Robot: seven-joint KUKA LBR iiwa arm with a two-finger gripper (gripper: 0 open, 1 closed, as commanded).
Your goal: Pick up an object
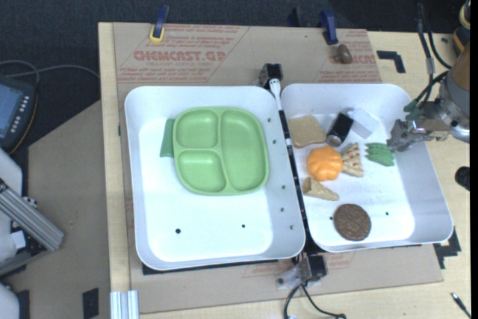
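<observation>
Left bin: white, shallow; holds a green divided plate with three compartments, lying flat in the upper half. A darker green edge shows at the plate's left side; what it belongs to is hard to make out.

Right bin: white, shallow, touching the left bin along the middle seam. Contents, left to right:
- tan slice of bread near the upper left corner;
- small tan wedge just below the orange item, identity unclear;
- orange pumpkin-like toy, central;
- black cylinder tilted, beside the bread;
- pale wedge with dark spots, touching the orange toy's right side;
- round brown disc near the front wall;
- white block just right of the black cylinder;
- green toy towards the right wall, outline blurred.

Gripper: low over the right bin's right side, just beside the green toy; the arm is cut off by the frame edge. Whether its grip is wide or closed cannot be told; nothing visibly held.
</observation>
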